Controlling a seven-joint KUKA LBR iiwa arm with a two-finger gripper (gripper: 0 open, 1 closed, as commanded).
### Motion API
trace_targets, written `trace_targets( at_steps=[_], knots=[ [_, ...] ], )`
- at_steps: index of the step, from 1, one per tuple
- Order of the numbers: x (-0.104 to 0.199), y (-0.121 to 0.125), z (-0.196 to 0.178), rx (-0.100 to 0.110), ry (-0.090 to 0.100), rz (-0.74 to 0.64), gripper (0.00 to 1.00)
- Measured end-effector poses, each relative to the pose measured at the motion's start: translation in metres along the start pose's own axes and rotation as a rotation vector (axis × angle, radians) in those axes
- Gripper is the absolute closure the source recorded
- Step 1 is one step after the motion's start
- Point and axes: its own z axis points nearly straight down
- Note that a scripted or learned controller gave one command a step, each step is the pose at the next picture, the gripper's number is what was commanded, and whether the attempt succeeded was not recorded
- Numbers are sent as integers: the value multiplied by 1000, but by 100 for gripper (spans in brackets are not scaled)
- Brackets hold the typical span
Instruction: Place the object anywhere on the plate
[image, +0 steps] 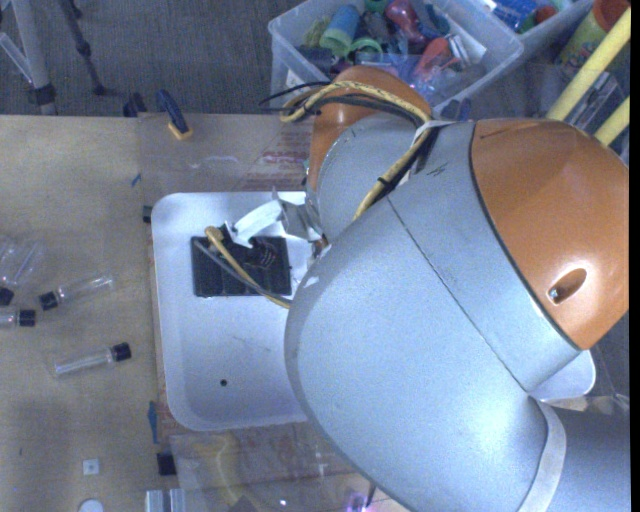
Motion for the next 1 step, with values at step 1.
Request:
trace_targets(
  at_steps=[1],
  knots=[
    [49,-63,-92,0,2,-79,100]
  ],
)
